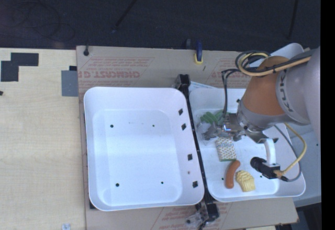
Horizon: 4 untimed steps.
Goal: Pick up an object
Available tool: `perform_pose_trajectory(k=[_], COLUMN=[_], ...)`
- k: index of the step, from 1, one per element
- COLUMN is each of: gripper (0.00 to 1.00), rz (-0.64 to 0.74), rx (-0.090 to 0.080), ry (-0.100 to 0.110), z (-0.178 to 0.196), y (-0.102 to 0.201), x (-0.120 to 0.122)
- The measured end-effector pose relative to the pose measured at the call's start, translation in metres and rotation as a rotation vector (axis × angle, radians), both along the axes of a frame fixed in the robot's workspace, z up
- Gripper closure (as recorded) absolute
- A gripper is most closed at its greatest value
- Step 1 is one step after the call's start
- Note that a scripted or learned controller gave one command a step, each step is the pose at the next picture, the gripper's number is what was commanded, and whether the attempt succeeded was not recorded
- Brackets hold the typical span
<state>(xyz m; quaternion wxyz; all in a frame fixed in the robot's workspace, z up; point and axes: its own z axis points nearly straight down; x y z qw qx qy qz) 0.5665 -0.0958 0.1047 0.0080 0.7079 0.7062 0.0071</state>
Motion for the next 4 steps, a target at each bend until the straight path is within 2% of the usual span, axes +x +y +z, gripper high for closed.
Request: perform_pose_trajectory(k=[1,2,3,4], gripper=[1.0,1.0,1.0,1.0], rz=[0.001,-0.01,-0.002,-0.006], rx=[0.004,-0.005,0.0,0.003], ry=[-0.004,0.024,0.02,0.023], z=[0.012,0.048,-0.019,-0.006], y=[0.001,-0.118,-0.081,-0.083], x=[0.003,-0.072,-0.092,-0.091])
